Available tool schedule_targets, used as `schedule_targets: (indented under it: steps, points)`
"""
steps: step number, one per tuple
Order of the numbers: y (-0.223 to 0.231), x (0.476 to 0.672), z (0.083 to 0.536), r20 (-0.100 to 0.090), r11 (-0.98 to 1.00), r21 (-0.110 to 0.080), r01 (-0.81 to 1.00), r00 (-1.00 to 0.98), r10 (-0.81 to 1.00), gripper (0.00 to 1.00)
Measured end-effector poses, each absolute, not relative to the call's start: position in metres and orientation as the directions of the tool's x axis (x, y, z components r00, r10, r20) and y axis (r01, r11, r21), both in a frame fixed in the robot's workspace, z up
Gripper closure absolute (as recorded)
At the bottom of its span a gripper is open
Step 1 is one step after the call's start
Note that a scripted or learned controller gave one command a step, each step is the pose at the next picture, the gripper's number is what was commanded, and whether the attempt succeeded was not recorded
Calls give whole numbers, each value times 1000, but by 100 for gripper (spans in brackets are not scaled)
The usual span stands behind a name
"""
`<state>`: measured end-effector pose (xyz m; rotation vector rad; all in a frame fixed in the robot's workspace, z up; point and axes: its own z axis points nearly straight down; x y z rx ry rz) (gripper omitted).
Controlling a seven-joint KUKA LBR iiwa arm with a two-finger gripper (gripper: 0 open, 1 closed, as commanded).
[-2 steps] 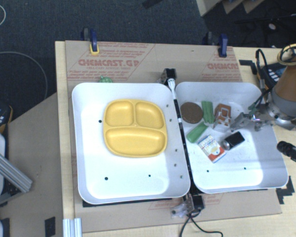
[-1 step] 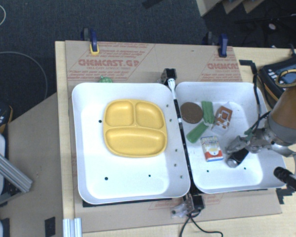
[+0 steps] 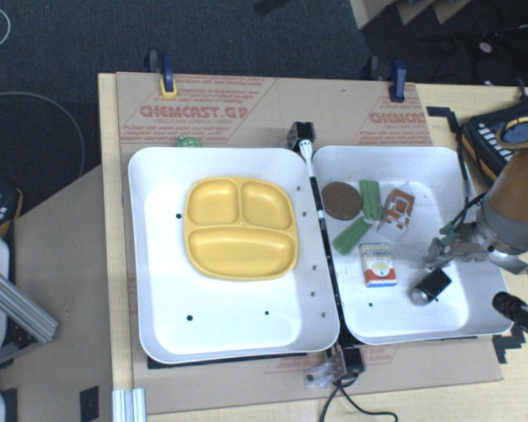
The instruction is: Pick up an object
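Note:
The right bin holds several small things: a brown disc, two green pieces, a brown-and-white packet, a white box with red and blue print, and a black piece with a silver end. My gripper reaches in from the right and hangs low at the bin's right side. It is just above and behind the black piece, to the right of the white box. I see nothing held in it.
The left bin holds a yellow divided plate. A black divider strip runs between the bins. Blue clamps pin the cardboard base at the back. A black-and-yellow device sits at the far right.

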<state>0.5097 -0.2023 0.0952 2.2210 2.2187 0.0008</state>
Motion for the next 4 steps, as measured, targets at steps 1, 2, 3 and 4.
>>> schedule_targets:
  steps: [1,2,3,4]
  points:
    - [-144,598,85,2,9,6,1000,-9,1000,100]
    - [-58,598,278,1,10,20,1000,-10,1000,100]
    - [-94,537,325,-2,-4,6,1000,4,1000,100]
    - [-156,477,413,-6,-7,13,1000,8,1000,100]
